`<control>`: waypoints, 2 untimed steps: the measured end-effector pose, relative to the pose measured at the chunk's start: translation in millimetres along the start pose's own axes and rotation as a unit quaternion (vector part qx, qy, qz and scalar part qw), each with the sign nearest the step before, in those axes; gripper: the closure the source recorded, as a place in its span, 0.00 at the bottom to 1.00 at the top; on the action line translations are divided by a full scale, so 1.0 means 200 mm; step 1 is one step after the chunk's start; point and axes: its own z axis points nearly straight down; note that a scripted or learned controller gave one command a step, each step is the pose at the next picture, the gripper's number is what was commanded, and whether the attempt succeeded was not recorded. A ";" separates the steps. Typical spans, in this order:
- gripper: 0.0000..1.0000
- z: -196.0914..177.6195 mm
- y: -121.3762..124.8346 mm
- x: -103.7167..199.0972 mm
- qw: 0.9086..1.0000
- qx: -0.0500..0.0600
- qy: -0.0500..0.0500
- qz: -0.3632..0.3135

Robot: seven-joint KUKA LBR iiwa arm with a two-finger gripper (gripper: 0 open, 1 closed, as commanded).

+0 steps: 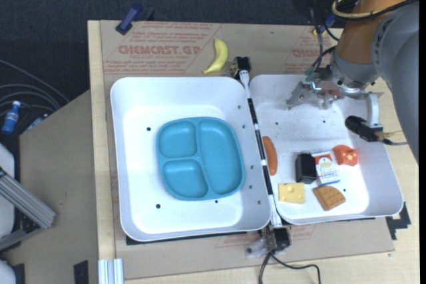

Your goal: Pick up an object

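The right bin (373,203) holds several small things. An orange-red sausage (269,155) lies along its left wall. A black block (305,167), a red and white carton (325,168) and a red tomato-like piece (345,155) sit near the middle. A yellow cheese wedge (291,193) and a brown biscuit (329,197) lie by the front wall. My gripper (311,98) hangs over the bin's bare far part, well apart from all of them. It looks open, with nothing between its fingers.
The left bin (133,203) carries a blue divided plate (199,157). A yellow banana (216,57) lies on the board behind the bins, and a blue item (128,19) sits at the board's far left corner. A black rail (255,136) separates the bins.
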 end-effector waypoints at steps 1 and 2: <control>0.00 0.00 0.00 0.30 1.000 0.001 0.001 0.000; 0.00 0.00 -0.44 0.24 1.000 0.001 0.000 0.001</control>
